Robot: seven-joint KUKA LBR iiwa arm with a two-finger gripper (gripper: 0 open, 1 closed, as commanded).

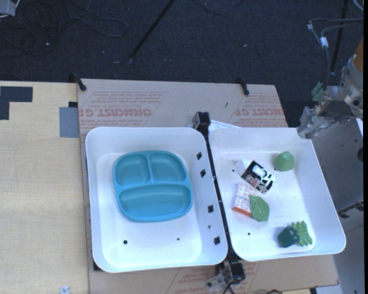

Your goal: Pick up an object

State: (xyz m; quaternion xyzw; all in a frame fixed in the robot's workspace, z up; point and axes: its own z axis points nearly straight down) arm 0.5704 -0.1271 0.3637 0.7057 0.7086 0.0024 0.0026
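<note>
The right bin (322,182) holds several small items. A light green round piece (284,161) lies near its far right. A black-and-white packet (258,176) sits mid-bin, with a red-and-white packet (241,198) just below it and a green leaf-shaped piece (260,208) touching that packet. A dark and light green toy (294,235) lies at the near right. My gripper (309,126) hangs beyond the bin's far right corner, apart from all of them, with nothing seen in it.
The left bin (101,225) carries a blue divided plate (152,185). A black-clipped divider (210,192) runs between the bins. Cardboard (141,106) lies under both bins, and a wooden benchtop (30,195) extends left. Cables hang by the arm at the upper right.
</note>
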